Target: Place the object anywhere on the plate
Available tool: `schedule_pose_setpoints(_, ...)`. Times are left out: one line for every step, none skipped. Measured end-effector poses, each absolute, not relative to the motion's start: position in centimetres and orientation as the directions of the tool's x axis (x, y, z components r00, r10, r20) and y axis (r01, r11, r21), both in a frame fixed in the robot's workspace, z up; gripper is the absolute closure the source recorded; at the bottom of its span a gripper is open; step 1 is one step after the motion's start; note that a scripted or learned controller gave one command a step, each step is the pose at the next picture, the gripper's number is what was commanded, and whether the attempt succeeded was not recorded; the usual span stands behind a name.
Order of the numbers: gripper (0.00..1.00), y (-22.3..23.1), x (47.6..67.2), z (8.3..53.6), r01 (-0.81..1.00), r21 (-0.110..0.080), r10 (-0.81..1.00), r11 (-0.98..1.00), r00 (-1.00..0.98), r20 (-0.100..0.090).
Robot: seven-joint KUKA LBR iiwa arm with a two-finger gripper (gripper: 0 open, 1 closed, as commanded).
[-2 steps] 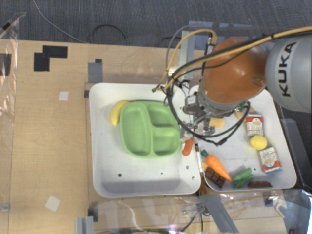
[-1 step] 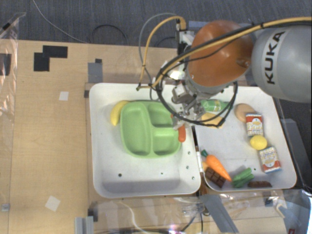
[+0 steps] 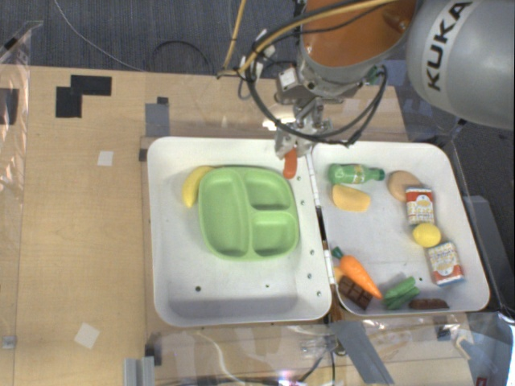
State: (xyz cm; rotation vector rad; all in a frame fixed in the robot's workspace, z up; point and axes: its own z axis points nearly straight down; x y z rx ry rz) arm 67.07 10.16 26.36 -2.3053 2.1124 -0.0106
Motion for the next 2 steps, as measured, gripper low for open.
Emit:
schedule_pose_setpoints(1.0, 15.14, 64.89, 16.43, -0.988, 0.002, -0.988, -0.156, 0.156, -0.007)
schedule_pose_setpoints(0.0, 14.87, 65.2, 16.94, -0.988, -0.007, -0.989, -0.151, 0.151, -0.005)
